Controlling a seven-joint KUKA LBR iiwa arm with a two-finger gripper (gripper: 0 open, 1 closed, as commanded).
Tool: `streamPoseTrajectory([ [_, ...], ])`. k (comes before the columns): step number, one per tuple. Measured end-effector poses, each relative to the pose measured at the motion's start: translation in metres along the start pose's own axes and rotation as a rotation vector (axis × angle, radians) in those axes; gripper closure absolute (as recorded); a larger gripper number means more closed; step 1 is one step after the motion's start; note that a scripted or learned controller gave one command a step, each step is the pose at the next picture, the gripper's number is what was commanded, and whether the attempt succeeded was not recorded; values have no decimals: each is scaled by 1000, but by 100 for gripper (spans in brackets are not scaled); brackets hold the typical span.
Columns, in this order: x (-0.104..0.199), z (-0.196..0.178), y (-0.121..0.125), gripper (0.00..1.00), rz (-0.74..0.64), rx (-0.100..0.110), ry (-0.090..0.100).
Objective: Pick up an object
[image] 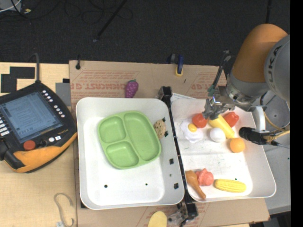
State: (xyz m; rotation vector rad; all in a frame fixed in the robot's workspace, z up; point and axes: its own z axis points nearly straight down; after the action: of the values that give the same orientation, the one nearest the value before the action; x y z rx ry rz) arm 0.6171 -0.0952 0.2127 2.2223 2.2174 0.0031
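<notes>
Gripper low over the right bin, among the red pieces and the yellow banana — reaching stage, I judge, finger state not discernible — so next comes a clean closure on one toy, then a lift.
</notes>
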Motion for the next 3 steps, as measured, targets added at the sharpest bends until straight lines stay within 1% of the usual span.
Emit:
streamPoseTrajectory([
  [1, -2, -16, 0, 100, -1, 3, 1],
  [2, 44, -12, -4, 100, -5, 7, 2],
  [3, 96, -2, 2, 100, -5, 7, 2],
])
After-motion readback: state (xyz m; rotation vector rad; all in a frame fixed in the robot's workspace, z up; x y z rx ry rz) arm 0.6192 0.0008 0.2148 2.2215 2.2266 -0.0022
